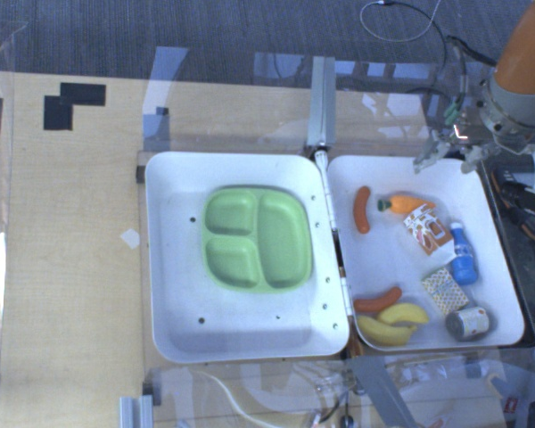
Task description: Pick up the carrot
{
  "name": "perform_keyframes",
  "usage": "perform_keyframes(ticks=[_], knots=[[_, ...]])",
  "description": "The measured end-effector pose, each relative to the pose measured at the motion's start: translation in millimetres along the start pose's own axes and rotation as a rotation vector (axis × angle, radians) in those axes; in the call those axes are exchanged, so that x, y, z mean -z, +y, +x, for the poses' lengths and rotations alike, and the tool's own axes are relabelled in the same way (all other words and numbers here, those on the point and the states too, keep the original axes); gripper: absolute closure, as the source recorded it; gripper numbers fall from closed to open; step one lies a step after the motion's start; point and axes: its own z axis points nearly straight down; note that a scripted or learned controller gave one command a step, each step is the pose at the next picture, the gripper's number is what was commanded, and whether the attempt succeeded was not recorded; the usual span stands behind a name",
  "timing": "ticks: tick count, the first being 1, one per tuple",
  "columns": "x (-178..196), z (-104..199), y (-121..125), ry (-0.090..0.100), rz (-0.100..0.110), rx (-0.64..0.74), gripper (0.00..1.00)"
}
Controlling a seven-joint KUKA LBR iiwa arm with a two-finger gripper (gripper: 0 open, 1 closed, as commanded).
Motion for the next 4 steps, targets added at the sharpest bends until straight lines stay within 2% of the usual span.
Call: perform_keyframes(ticks=[1,2,3,4], knots=[[0,0,0,0.0,0.0,0.0,0.0],[-7,-42,-15,0.0,0.0,-0.248,0.0],[-95,-42,13,0.0,0.0,-0.058,0.0],[-136,-10,6,-0.001,-0.006,0.162,0.0]])
